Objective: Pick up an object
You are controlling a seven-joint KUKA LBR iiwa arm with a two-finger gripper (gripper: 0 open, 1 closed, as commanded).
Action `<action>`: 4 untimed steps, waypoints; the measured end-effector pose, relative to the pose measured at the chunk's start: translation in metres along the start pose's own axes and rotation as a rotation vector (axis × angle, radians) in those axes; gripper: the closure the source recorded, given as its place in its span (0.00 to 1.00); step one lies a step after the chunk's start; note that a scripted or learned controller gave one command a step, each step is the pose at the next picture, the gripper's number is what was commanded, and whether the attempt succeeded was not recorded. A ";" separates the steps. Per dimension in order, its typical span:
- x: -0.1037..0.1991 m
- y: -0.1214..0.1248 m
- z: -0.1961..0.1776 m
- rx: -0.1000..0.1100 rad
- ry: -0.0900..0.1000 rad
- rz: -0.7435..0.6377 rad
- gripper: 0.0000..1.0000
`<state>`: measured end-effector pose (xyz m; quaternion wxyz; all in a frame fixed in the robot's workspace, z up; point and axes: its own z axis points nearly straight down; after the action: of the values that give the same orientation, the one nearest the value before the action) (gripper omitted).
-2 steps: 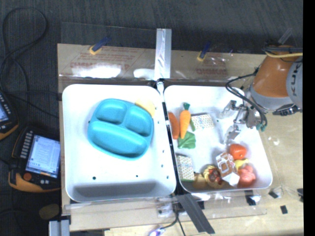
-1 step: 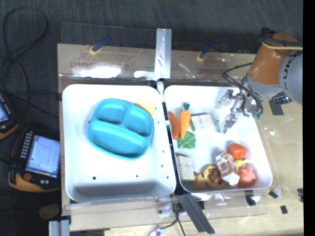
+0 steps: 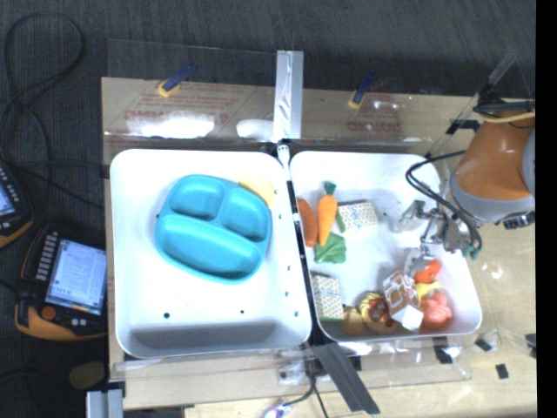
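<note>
Orange toy carrot (image 3: 325, 219), green-leafed, possibly overlapping another.

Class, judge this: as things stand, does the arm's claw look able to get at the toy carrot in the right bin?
Probably yes. The toy carrot lies uncovered near the bin's left wall, and the white floor between it and the claw looks bare.

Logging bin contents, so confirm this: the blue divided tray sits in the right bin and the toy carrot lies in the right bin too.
Wrong on the tray. The camera view shows the blue divided tray in the left bin, not the right one. The toy carrot does lie in the right bin, near its left wall.
</note>
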<state>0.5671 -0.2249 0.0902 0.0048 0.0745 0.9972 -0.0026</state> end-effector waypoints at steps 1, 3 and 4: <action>-0.069 0.013 -0.011 -0.003 0.006 0.183 0.00; -0.060 0.035 -0.038 -0.002 0.007 0.380 0.00; 0.001 0.001 0.000 -0.002 -0.001 0.452 0.00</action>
<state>0.5657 -0.2241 0.0899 0.0057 0.2962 0.9551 -0.0007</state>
